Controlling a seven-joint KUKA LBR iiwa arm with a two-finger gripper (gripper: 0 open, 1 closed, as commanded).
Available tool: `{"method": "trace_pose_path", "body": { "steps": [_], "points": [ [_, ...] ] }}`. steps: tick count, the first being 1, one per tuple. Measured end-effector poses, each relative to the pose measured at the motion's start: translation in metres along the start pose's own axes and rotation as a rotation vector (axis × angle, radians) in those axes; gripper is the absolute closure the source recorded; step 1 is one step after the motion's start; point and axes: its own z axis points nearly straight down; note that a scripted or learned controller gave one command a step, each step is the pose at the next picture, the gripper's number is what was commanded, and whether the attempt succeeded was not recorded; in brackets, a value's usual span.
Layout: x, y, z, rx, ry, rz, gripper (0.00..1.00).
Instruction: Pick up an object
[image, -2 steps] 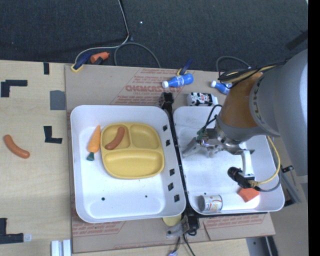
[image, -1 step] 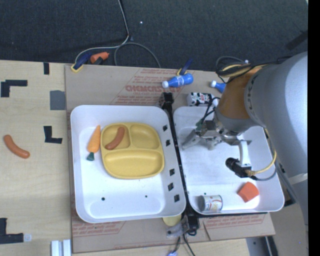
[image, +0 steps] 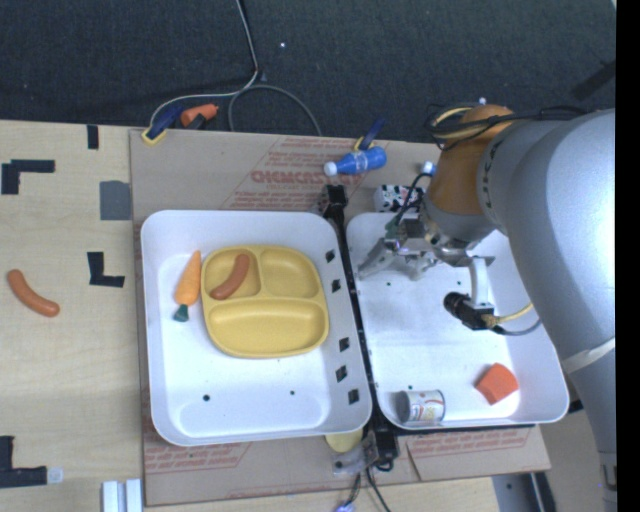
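Camera view shows an orange block (image: 496, 383) and a small can (image: 424, 405) in the right bin (image: 540, 405). Left bin (image: 160, 290) holds a yellow tray (image: 270, 325), sausage (image: 229, 276) and carrot (image: 188, 280). Gripper (image: 392, 250) hangs over the right bin.

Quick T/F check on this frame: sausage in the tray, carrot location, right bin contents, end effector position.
1. A sausage lies in a compartment of the yellow tray. True.
2. The carrot lies inside the yellow tray. False: it lies in the left bin, beside the tray's left edge.
3. The orange block sits in the right bin. True.
4. The small can is in the left bin. False: right bin, near its front edge.
5. The end effector is over the right bin. True.
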Motion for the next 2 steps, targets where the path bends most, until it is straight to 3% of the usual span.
{"method": "trace_pose_path", "body": {
  "steps": [1,2],
  "points": [
    [-0.007,0.029,0.001,0.001,0.001,0.0,0.0],
    [-0.007,0.029,-0.01,0.0,-0.002,-0.001,1.0]
  ]
}}
